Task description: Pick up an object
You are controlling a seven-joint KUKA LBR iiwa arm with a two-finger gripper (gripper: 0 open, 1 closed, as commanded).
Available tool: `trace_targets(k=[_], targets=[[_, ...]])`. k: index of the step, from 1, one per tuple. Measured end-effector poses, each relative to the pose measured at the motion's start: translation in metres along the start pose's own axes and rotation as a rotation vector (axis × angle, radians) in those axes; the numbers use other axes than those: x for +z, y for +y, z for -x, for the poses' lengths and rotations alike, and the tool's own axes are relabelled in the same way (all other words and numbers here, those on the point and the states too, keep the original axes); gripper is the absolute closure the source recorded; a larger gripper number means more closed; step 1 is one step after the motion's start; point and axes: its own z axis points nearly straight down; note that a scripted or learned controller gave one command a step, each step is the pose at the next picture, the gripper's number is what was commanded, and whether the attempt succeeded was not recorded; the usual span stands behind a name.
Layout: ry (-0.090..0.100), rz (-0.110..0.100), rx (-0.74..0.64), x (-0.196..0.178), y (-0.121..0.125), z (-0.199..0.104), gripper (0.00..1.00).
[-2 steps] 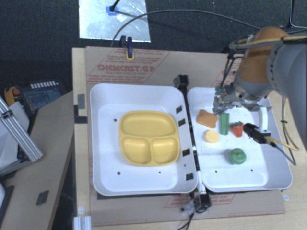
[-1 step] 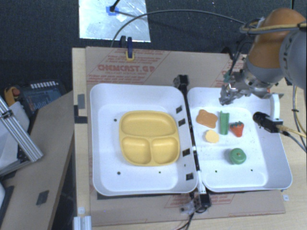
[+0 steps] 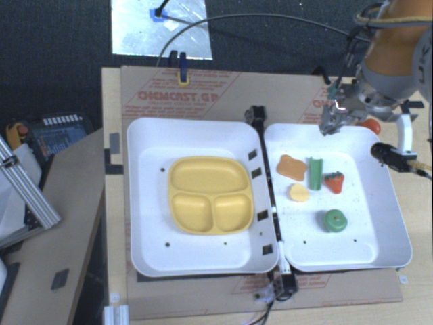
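On the worktop I see two white bins: the left bin carries a yellow tray, the right bin small toy foods, a green stick among them. My gripper hangs over its far edge, but I cannot tell its state. Dark carpet lies beyond.

bins: 2, white, side by side — left bin, right bin
trays: 1, yellow tray, three compartments, in left bin
items in right bin: 5 loose, plus 1 part-hidden
orange piece: 1
green stick: 1
strawberry: 1
yellow piece: 1
green round: 1
red-orange item: 1, at far rim, mostly hidden by arm
arms: 1, one gripper
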Motion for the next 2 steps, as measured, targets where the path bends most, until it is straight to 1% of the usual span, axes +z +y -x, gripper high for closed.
trace_targets(k=[1,2], targets=[[0.003,-0.006,-0.004,0.015,-0.006,-0.056,1.00],[0.003,-0.007,-0.004,0.024,-0.011,-0.109,1.00]])
